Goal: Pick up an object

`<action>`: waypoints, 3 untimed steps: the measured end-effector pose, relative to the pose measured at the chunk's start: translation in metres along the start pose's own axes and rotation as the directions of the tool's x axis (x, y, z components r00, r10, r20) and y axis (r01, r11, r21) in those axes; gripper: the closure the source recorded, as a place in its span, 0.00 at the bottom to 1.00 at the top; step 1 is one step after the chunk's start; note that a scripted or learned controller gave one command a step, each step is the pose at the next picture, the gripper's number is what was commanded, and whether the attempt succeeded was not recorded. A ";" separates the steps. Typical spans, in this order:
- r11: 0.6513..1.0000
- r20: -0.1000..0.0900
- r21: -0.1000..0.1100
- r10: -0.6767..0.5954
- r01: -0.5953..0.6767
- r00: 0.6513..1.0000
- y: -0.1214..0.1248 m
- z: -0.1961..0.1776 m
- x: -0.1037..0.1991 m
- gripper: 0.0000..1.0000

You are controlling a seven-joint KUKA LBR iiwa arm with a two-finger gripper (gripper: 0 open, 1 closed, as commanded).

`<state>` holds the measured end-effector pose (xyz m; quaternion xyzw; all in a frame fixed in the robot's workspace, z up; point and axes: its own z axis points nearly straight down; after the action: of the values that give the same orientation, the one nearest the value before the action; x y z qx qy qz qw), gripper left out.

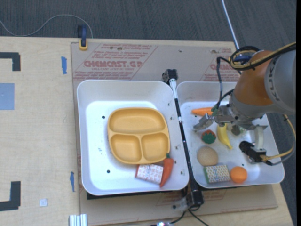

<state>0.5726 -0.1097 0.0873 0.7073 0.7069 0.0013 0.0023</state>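
The gripper (210, 121) hangs low in the right bin (275, 173), jaw state I cannot tell, seemingly placed to take the toy carrot (202, 111) or strawberry (209, 136) just beside it

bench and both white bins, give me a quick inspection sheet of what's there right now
surface: wooden bench bearing left white bin and right white bin
job's things: right bin holds yellow toy banana, orange ball, beige egg-shaped toy, small orange carrot
clutter: left bin holds yellow divided plastic tray, large orange carrot, white printed box
grippers: gripper over right bin, beside the banana
cables: grey cable on floor
surroundings: dark carpet
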 end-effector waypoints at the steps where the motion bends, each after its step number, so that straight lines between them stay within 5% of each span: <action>1: 1.000 0.009 -0.009 0.002 -0.002 1.000 0.003 -0.013 -0.004 1.00; 2: 1.000 -0.002 0.004 -0.002 0.002 1.000 -0.034 -0.098 0.097 1.00; 3: 1.000 -0.003 0.008 -0.002 0.002 1.000 -0.091 -0.112 0.146 1.00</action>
<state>0.4808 0.0361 0.1982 0.7067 0.7075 -0.0004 -0.0014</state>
